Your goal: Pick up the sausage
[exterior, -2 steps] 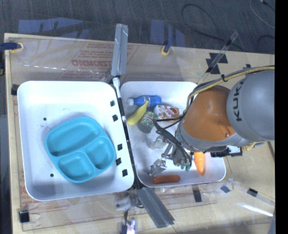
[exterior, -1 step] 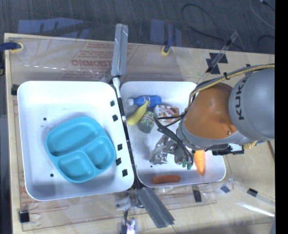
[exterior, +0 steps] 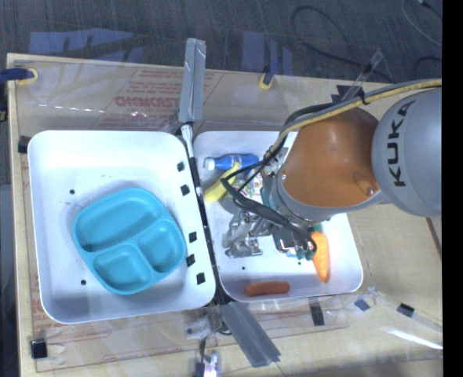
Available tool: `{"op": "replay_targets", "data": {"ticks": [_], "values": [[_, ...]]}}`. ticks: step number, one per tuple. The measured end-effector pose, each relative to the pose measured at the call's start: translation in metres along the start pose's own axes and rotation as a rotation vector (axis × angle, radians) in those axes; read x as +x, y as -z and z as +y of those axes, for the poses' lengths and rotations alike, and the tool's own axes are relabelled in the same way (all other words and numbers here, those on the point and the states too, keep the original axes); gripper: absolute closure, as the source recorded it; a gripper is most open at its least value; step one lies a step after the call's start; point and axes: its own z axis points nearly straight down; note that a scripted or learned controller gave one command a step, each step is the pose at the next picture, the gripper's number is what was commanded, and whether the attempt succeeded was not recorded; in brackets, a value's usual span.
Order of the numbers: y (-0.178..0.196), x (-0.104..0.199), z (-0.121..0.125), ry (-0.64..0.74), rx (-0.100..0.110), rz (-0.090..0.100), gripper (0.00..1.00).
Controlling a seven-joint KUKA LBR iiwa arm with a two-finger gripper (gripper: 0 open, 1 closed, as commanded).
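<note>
The sausage (exterior: 267, 289) lies flat on the floor of the right-hand bin (exterior: 349, 277), close to its near wall, its long side running along that wall. It looks like a small toy piece: light, smooth-skinned and probably a bit slick, firm enough not to squash. Being a thin cylinder, it would likely roll or squirt sideways if pinched near an end, so the best hold is across the middle, closing on its two long sides.

The tool (exterior: 243, 240) hangs over the middle of the same bin, with the sausage just below it in the picture, nearer the front wall and apart from it. An orange carrot (exterior: 322, 258) lies to the tool's right. Nothing is visibly held; how far the tool is open I cannot tell.
</note>
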Motion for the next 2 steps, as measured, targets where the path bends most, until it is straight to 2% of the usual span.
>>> {"op": "replay_targets", "data": {"ticks": [1, 2], "values": [[-0.022, -0.007, -0.021, 0.13, -0.001, 0.004, 1.0], [-0.012, -0.009, -0.021, 0.134, 0.0, 0.002, 1.0]]}}
